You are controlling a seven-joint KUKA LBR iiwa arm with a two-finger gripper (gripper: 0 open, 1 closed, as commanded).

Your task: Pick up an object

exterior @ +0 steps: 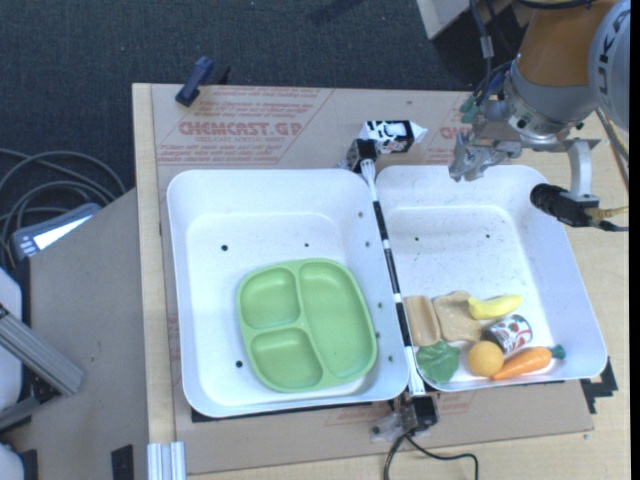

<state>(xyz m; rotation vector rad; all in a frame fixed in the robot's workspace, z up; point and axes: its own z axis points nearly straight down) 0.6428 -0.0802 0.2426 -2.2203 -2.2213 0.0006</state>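
Jaws (470, 165) on the grey arm (560, 58) hang over the far rim of the right bin (455, 223), close to its far left part, and nothing shows between them; whether they stand parted or closed I cannot tell, as they are small and dark against the rim. All the loose things lie bunched in the near corner of that same bin, well apart from the jaws: a yellow banana (495, 307) at the top of the bunch, tan bread slices (440, 318) just left of it, a small red and white can (512, 332) below the banana, an orange ball-shaped fruit (485, 359) touching the can, an orange carrot (525, 362) lying along the near wall, and a green leaf-shaped piece (437, 361) at the near left corner. Over in the left bin (200, 208) rests a green tray (305, 323) with three compartments, set toward the near right side. Both bins sit side by side on a brown cardboard-covered surface (250, 128), and a small black and white item (388, 136) sits on it just beyond where the bins meet.
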